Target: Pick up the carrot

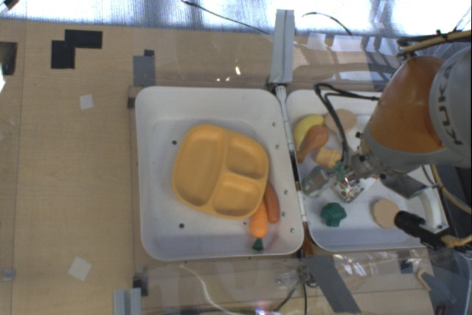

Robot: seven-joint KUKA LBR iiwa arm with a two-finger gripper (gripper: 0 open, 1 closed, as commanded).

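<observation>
While the one carrot (259, 221) is lying in the left bin (151, 181), wedged between the yellow divided tray (220, 170) and that bin's near right corner with a single sausage (271, 203) touching its side, its long axis is running roughly up and down the view, green stub toward the near rim. Moving right across the divider, my fingers (330, 181) are hanging over the right bin (361, 234) among a lemon (306, 127), a drumstick (313, 139), a broccoli floret (333, 214) and two tan discs, so the carrot is sitting to their left and a little nearer the camera. Whether they are spread or pressed together I cannot tell, as the clutter is hiding them.
</observation>
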